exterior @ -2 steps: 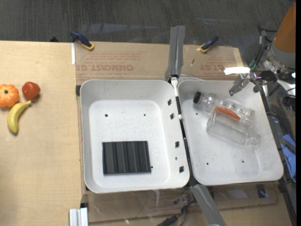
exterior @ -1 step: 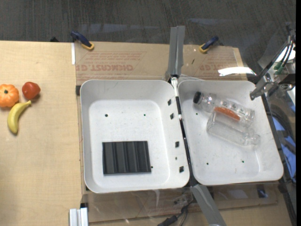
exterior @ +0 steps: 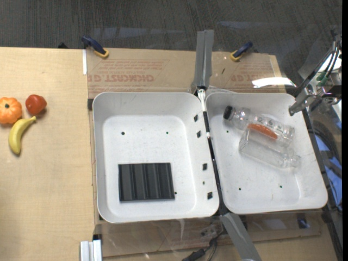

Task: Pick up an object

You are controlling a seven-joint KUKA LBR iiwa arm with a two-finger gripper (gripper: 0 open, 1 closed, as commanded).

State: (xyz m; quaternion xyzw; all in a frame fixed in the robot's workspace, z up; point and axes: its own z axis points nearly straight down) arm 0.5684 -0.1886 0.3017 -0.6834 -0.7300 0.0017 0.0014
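Beside the right bin (exterior: 321, 196) hangs the tool (exterior: 296, 109).

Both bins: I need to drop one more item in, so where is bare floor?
Left bin: free behind and right of the black ridged tray. Right bin: free along the near edge, in front of the clear plastic bottles, which crowd its far half.

arm: at right edge, mostly cropped | hand (exterior: 298, 109): low, tilted
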